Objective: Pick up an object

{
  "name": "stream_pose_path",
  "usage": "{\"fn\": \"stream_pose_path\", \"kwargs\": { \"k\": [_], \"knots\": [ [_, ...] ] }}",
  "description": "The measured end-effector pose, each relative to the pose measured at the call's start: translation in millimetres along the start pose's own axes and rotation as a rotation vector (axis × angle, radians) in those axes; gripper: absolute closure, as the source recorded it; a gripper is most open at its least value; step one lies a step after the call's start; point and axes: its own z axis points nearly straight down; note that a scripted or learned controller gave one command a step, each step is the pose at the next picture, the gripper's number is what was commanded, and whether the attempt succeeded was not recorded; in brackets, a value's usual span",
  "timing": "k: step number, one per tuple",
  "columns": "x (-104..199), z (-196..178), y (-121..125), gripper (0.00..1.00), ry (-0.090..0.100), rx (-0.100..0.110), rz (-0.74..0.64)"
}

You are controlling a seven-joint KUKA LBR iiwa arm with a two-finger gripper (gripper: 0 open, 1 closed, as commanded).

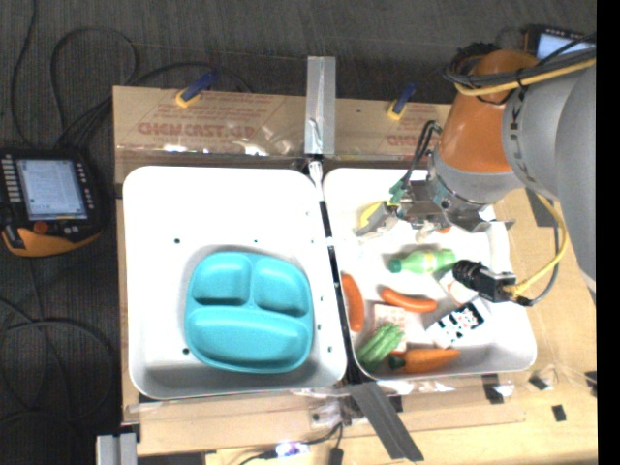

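My gripper (pixel 399 207) hangs over the back of the right bin (pixel 513 342), under the orange band of the arm. Just in front of it lies a green bottle-shaped toy (pixel 421 261). Nearer the front are an orange-red sausage-like toy (pixel 408 300), a red-orange piece (pixel 353 300) by the bin's left wall, a green ribbed vegetable (pixel 380 342) and a carrot (pixel 428 359). A small white and black box (pixel 455 323) lies at the right. I see nothing held in the gripper.
The left bin (pixel 155 211) holds a teal divided plate (pixel 250 308). A black cable fitting (pixel 477 277) hangs over the right bin's right side. A tablet (pixel 46 194) sits on the floor at far left. Cardboard (pixel 223 124) lies behind the bins.
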Motion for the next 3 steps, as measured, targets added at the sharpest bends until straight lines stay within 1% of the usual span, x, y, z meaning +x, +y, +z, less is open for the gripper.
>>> {"fn": "stream_pose_path", "kwargs": {
  "k": [1,2,3],
  "knots": [
    [-43,50,-83,0.0,0.003,0.003,0.004],
    [-79,112,-28,0.0,0.002,-0.008,-0.03],
    [-78,105,-27,1.0,0.003,-0.007,-0.03]
  ]
}}
